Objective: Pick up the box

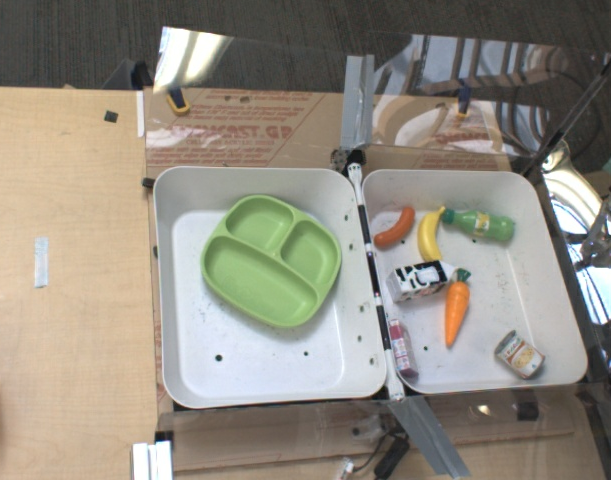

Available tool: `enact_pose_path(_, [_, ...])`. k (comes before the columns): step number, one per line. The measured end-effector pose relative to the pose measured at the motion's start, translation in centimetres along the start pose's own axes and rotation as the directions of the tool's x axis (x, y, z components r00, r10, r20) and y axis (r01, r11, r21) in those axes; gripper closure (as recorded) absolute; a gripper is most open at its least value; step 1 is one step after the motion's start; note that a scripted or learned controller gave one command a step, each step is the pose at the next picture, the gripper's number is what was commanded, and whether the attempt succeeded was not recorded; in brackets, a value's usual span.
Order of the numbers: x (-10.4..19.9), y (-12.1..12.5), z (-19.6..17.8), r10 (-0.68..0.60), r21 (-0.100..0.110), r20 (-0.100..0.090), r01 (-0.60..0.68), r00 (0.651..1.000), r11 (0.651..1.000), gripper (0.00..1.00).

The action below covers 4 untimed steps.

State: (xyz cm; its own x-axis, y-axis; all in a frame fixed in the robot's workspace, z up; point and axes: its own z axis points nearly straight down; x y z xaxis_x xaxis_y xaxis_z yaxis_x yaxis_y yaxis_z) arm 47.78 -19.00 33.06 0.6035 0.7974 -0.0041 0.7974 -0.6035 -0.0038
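The box [418,280] is a small white carton with black print. It lies on its side near the middle of the right bin [551,268], between a banana and a carrot.
Around the box lie a sausage [393,225], a banana [429,234], a green bottle [479,225], a carrot [456,308], a tin can [518,355] and a pink packet [400,347]. The left bin [175,298] holds a green divided plate [271,259].
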Motion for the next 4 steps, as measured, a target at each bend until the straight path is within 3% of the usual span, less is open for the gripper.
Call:
enact_pose_path(1, [-0.2, 0.2, -11.0, 0.209, -0.001, 0.000, -0.209, 0.978, 0.978, 1.00])
enact_pose_path(2, [7.0, 10.7, -10.9, 0.240, 0.000, 0.000, -0.240, 0.971, 0.971, 1.00])
enact_pose_path(3, [6.3, 11.8, 3.3, 0.318, 0.000, 0.000, -0.318, 0.948, 0.948, 1.00])
enact_pose_path(4, [7.9, 11.7, 20.9, 0.333, 0.000, -0.002, -0.333, 0.943, 0.943, 1.00])
